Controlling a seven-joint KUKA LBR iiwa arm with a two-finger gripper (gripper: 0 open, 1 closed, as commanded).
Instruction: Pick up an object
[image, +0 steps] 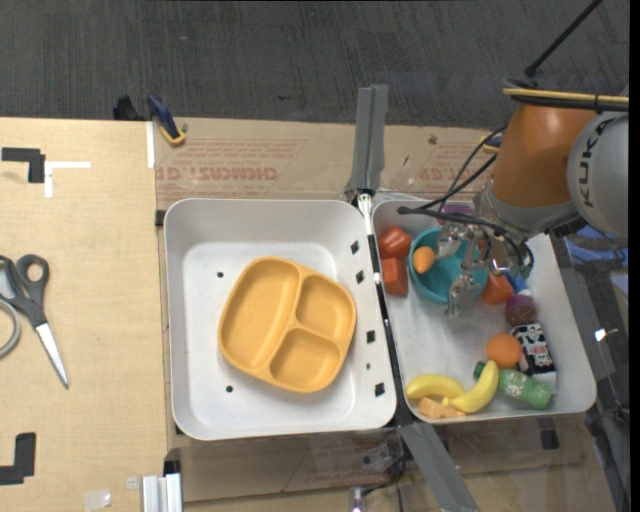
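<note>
The tool (470, 292) is hovering over the teal bowl (440, 272) in the right bin (440, 345), grip state untellable, and is risking clipping the bowl's rim and tipping it.

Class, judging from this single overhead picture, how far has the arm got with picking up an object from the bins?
Done: the gripper has reached the right bin and sits over the teal bowl. In hand: nothing is visibly between its fingers, so no grasp can be confirmed. Left: gripping and lifting an item; the banana, orange ball and red pieces lie in the bin. The yellow divided plate lies in the left bin.
</note>
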